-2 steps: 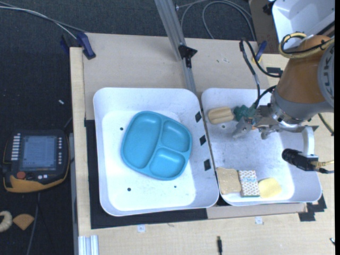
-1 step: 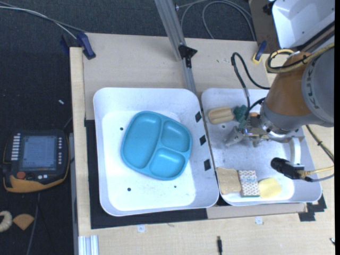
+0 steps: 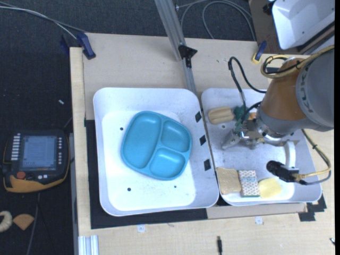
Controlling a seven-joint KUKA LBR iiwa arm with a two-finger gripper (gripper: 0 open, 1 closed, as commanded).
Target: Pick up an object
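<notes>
In the right bin (image 3: 305, 142) my gripper (image 3: 239, 141) hangs low over the floor near the middle, open, with nothing between its fingers. A tan wooden-handled tool with a green end (image 3: 220, 115) lies just above and left of the gripper, apart from it. Along the bin's front edge lie a tan sponge (image 3: 228, 180), a small patterned packet (image 3: 248, 184) and a yellow piece (image 3: 270, 187). The arm's grey wrist and orange band cover the bin's upper right part.
The left bin (image 3: 106, 158) holds a blue divided plate (image 3: 156, 144). A slanted metal post (image 3: 175, 25) meets the bench at the back between the bins. Black cables run over the right bin's top and right side.
</notes>
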